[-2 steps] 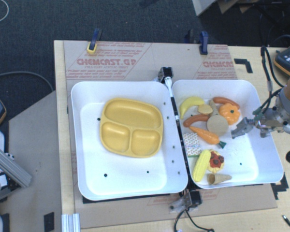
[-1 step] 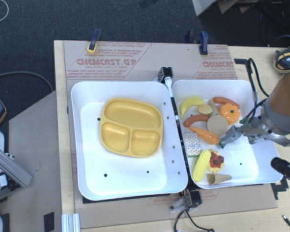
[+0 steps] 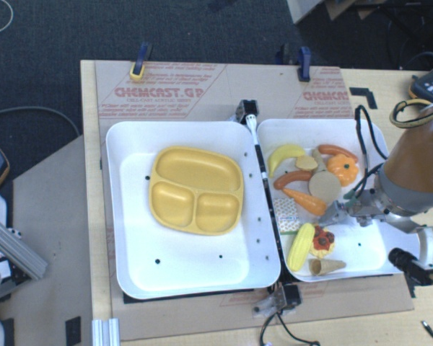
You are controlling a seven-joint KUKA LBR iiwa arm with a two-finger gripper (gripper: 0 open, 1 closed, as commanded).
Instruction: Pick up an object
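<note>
Toy food, with a carrot (image 3: 303, 199), corn (image 3: 301, 246) and banana (image 3: 285, 155), is lying heaped in the right bin's (image 3: 372, 262) left half, its right half sitting open, while the gripper (image 3: 340, 209) is hovering beside the carrot, its grip impossible to tell.

Yellow tray (image 3: 196, 190), white bins (image 3: 130, 215)
</note>
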